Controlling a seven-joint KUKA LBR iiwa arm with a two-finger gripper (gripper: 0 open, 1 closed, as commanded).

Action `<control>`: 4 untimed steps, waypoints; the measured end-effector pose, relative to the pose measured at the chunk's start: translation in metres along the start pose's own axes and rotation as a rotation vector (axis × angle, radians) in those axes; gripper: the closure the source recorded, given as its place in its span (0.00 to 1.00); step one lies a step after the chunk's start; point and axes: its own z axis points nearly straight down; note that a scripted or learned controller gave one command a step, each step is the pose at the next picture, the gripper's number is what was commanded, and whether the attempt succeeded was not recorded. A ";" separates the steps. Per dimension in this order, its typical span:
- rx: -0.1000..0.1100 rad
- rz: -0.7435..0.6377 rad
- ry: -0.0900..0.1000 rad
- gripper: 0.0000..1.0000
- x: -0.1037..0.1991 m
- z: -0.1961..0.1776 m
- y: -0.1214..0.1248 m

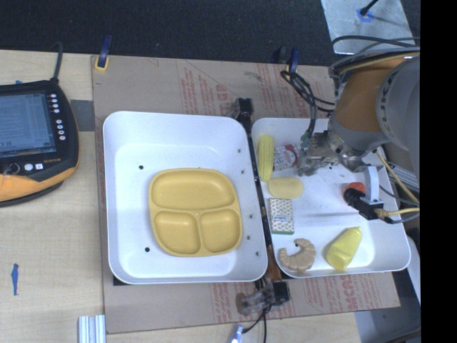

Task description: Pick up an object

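The right bin (pixel 389 263) holds several items. A yellow corn cob (pixel 265 156) lies along its left wall, with a pale yellow oval piece (pixel 285 187) just below it. Further down are a green and white packet (pixel 281 215), a tan croissant-shaped piece (pixel 298 256) and a yellow bottle-like piece (pixel 343 248). A small red and white item (pixel 287 156) lies beside the corn. My gripper (pixel 311 160) hangs low over the bin's upper middle, just right of that red and white item. Nothing visibly hangs from it.
The left bin (pixel 128 141) holds a yellow divided plate (pixel 194 211). A small red thing (pixel 353 189) sits in the right bin under the wrist. A tablet-like pendant (pixel 32 138) rests on the bench at far left. Cables run behind the right bin.
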 end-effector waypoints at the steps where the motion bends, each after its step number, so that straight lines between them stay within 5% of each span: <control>1: 0.000 -0.001 -0.001 0.00 0.000 0.000 0.000; 2: -0.004 0.003 0.000 0.00 0.023 0.010 0.044; 4: -0.003 0.005 0.001 0.00 0.024 0.010 0.044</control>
